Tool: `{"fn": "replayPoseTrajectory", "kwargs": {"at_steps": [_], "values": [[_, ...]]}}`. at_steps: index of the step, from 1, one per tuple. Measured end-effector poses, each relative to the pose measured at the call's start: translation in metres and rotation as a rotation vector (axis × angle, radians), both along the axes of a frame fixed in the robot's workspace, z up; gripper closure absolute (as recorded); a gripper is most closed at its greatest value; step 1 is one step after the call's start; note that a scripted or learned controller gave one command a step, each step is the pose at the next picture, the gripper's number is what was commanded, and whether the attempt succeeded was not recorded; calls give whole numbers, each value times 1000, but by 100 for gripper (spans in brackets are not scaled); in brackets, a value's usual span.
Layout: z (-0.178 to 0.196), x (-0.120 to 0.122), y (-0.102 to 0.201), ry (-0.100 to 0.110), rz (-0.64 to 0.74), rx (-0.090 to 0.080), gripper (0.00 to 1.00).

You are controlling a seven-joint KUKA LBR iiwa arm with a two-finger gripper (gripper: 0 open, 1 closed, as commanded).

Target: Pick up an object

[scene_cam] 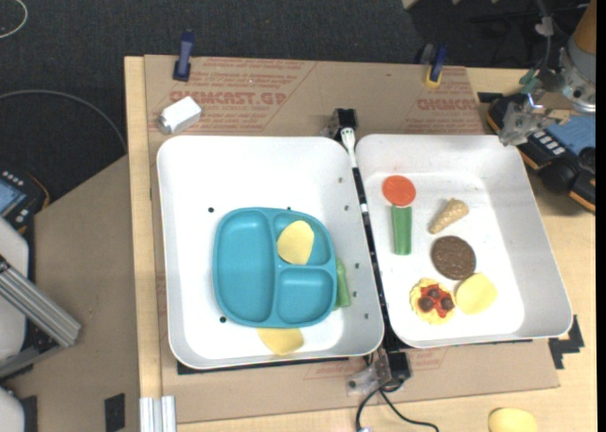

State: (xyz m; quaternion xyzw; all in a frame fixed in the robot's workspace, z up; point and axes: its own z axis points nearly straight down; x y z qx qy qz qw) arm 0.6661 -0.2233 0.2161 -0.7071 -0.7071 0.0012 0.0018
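Gripper [519, 119]: hovering past the right bin's [530, 222] far corner, carrying nothing; finger spread, cannot tell.
Right bin: holding carrot [400, 215], cookie [453, 257].
Left bin [189, 231]: cradling blue tray [275, 266].

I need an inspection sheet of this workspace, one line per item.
Surface: brown board bearing left bin and right bin.
Job's things: left bin holds blue tray, yellow piece in its compartment; right bin holds carrot, cookie, pizza.
Clutter: white block on the board.
Gripper: gripper above the right bin's far corner; finger state unclear.
Cables: black cable at near edge.
Surroundings: dark carpet.
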Motion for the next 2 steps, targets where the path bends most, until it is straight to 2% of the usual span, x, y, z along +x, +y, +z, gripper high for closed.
{"fn": "replayPoseTrajectory", "kwargs": {"at_steps": [1,2], "values": [[162,2,15,-26,3,-8,100],[66,-1,-1,3,-2,0,100]]}}
